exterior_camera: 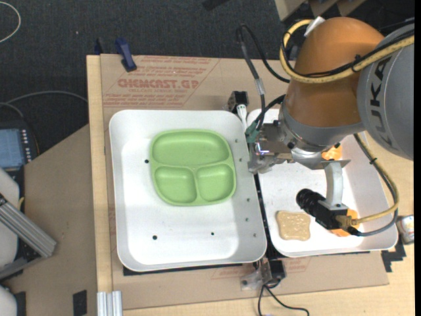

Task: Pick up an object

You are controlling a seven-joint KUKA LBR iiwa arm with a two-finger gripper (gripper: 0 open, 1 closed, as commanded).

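Arm (329, 78) low over the right bin (289, 193), end effector (266, 150) open or closed, can't tell; toast (293, 225) nearby, green plate (192, 166) left.

Pale green three-compartment plastic plate (192, 166): lies flat, right side up, in the middle of the left white bin (131, 242). Tan toast-shaped flat piece (293, 226): lies flat near the right white bin's (289, 186) front edge.

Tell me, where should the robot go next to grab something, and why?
Probably ease the arm a little toward the front of the right bin, above the tan toast-shaped piece. It lies flat and free there, while the green divided plate in the left bin is wider and farther off.
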